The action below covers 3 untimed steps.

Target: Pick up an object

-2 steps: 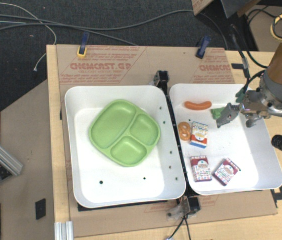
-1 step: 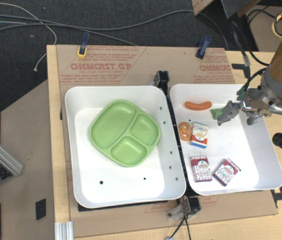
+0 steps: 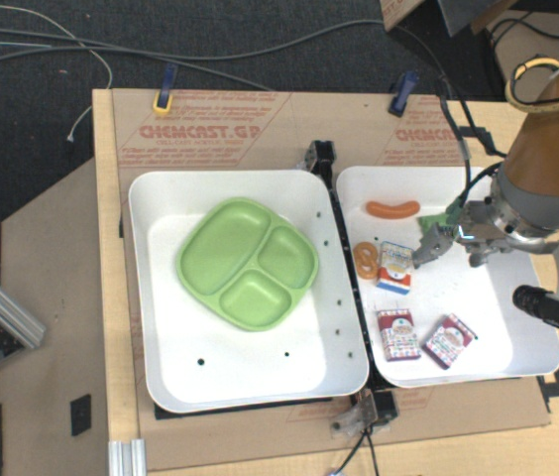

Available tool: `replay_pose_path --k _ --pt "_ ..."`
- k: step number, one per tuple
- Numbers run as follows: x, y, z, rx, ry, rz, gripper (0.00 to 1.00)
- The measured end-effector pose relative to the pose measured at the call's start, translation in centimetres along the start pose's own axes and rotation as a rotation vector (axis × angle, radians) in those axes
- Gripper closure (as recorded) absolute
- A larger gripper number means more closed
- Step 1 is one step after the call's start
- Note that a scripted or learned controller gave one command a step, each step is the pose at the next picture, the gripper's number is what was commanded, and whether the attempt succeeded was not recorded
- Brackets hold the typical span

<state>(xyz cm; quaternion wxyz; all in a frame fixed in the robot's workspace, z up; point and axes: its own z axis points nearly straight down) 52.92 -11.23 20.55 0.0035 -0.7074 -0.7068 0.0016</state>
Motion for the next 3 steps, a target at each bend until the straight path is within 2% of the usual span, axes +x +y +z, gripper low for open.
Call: replay_pose_path --k 2,3 --pt "0.5 -0.4 11.6 -0.001 0.0 0.0 0.0" --pt "0.5 -0.2 10.2 -0.007 -0.001 0.001 1.0"
